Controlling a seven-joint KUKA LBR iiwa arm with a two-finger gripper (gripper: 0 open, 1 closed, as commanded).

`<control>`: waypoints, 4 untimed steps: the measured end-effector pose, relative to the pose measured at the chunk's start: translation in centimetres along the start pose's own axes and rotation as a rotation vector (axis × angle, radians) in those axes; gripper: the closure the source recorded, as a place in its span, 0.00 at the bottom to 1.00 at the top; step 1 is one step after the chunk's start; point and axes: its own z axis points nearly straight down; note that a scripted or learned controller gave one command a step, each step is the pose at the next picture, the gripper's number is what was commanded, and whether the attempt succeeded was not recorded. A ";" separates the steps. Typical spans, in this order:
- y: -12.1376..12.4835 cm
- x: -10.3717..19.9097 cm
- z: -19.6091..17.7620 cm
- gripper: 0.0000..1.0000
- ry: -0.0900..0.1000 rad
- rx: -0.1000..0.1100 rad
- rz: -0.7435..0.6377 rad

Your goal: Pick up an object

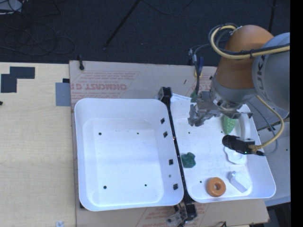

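My gripper hangs over the back left part of the right bin, pointing down at the bin floor. No object shows under it. A dark green lump lies on the bin floor a little in front of the gripper, near the divider. An orange ring rests flat near the front edge. To its right lies a small grey block. A pale green object sits to the right of the gripper, partly hidden by the wrist.
The left bin stands beside the right one, with a black divider strip between them. The grey and orange arm reaches in from the right, over the back right of the right bin. Cardboard lies under both bins.
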 end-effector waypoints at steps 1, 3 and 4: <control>0.0 0.0 0.1 0.00 0.000 0.001 0.000; 0.9 14.5 -25.2 0.00 0.004 -0.017 -0.005; 1.8 17.3 -29.8 0.00 0.000 -0.007 -0.001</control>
